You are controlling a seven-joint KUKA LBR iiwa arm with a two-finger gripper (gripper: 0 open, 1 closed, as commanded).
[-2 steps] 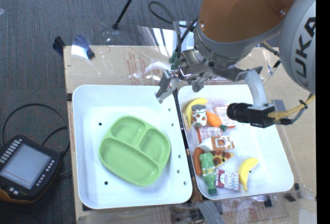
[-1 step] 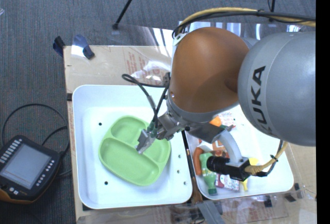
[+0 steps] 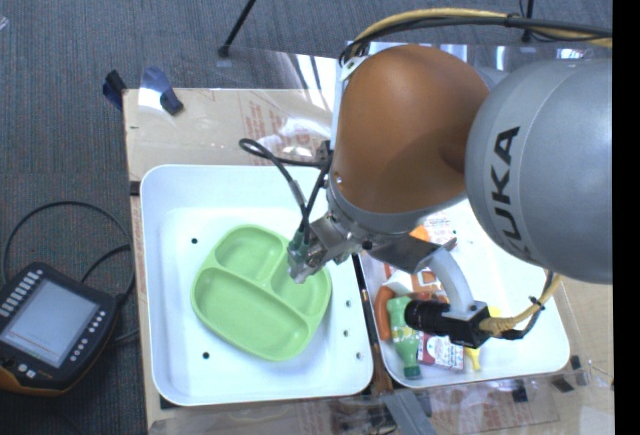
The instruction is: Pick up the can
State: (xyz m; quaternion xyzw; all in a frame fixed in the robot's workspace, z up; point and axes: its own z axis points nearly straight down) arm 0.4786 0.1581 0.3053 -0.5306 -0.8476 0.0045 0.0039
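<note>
**Step in hand:** approach and search; no lift of the can is under way, as judged from the scene.

**Arm** (image 3: 400, 143): reaches in from the table's right edge, with the wrist over the left bin (image 3: 160, 223). The jaws hang low over the right rim of a green divided plate (image 3: 240, 308). I cannot tell whether they are open or closed. A small greenish bit sits at their tip, too small to name.

**Can:** not surely identified. A red-and-white labelled item (image 3: 440, 353) in the right bin (image 3: 548, 348), toward the table's near edge, may be it. The arm covers much of that bin, so the can may lie under it.

**Next move calls for:** carrying the jaws back across the divider between the bins, then coming down clear of the neighbouring things.

**In the way, right bin:** a green bottle (image 3: 405, 335) and an orange stick-like item (image 3: 384, 315), both just beside the labelled item.

**Elsewhere:** blue tape scraps (image 3: 160, 98) at the table's far-left corner, and a teach pendant (image 3: 50, 323) on the floor.
</note>
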